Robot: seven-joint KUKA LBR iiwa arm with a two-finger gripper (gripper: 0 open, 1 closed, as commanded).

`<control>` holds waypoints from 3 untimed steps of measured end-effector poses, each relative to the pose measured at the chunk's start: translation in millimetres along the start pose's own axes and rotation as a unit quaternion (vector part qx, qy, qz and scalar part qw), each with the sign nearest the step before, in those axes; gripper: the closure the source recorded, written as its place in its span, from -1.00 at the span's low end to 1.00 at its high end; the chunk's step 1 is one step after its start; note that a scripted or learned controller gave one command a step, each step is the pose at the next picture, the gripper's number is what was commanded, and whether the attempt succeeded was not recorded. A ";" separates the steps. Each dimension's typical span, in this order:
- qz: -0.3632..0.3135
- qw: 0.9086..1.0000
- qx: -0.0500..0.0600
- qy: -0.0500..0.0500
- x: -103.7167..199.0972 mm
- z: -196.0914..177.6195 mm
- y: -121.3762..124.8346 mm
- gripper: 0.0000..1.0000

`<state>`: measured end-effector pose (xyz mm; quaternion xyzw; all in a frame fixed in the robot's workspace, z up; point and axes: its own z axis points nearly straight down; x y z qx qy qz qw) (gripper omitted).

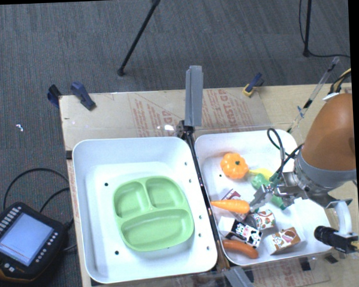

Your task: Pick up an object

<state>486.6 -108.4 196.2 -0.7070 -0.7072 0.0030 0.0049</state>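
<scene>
The right bin [227,144] holds several toys: an orange pumpkin [234,165], a carrot [230,206], a yellow-green piece [260,176], a cow-patterned box [245,232], a small carton [265,219], a brown box [285,239] and a sausage [239,248]. My gripper [262,195] reaches in from the right and hangs low over the bin's middle, just right of the carrot's tip and above the small carton. Its fingers [258,197] look spread, and I see nothing between them.
The left bin [91,174] carries a green divided plate [153,212]. A grey post [194,97] stands at the back between the bins. A teach pendant [22,238] lies on the floor at left. Clamps grip the board's back edge.
</scene>
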 end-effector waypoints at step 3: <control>0.023 1.000 -0.002 -0.001 53.8 10.6 120.3 1.00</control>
